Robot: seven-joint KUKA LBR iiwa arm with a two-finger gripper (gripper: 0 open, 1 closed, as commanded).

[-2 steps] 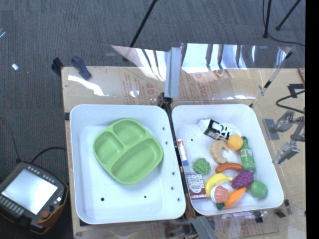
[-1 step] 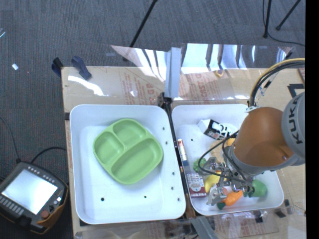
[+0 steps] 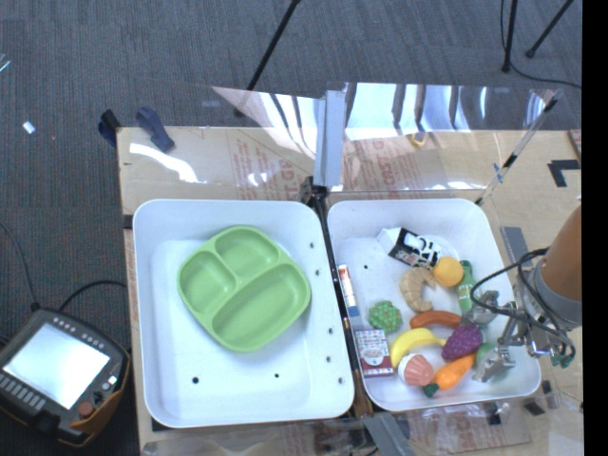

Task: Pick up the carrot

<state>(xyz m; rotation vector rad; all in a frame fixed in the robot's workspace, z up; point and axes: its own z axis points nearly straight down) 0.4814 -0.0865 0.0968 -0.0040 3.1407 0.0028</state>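
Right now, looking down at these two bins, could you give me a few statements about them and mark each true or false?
1. The green plate lies in the left bin. True.
2. The carrot is on the green plate. False: it lies in the right bin, near its front edge.
3. The tool is beside the carrot, at the right bin's right side. True.
4. The banana lies alone in the left bin. False: it is among the toy foods in the right bin.

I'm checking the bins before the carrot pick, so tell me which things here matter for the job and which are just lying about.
For the job:
carrot, near the right bin's front edge
hand, just right of the carrot
right bin

Lying about:
banana
purple grapes
sausage
orange
croissant
green divided plate in the left bin
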